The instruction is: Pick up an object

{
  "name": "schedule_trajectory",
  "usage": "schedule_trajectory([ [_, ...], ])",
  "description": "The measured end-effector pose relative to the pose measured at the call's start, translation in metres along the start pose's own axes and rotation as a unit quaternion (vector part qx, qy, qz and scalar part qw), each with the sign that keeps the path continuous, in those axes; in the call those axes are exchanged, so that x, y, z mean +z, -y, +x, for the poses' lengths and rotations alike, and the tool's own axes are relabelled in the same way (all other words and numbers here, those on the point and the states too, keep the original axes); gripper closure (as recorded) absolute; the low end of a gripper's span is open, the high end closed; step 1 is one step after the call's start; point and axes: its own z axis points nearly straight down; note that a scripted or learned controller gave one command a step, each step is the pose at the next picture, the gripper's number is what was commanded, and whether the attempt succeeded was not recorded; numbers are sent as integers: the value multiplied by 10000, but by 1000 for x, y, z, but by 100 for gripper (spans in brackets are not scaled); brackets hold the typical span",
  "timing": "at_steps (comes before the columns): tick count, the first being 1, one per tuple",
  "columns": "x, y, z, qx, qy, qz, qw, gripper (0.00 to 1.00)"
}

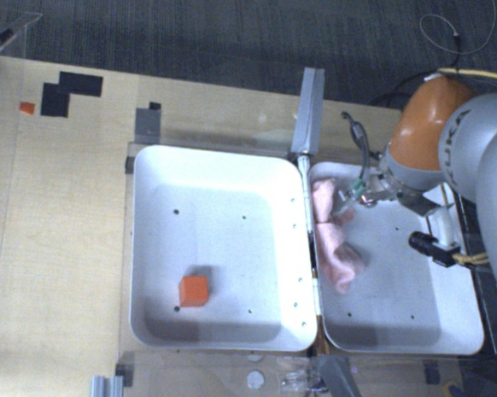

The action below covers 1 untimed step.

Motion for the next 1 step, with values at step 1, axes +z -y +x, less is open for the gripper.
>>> schedule_trajectory([
  [1, -10, -4, 1, -13, -11, -20, 10000, 100],
])
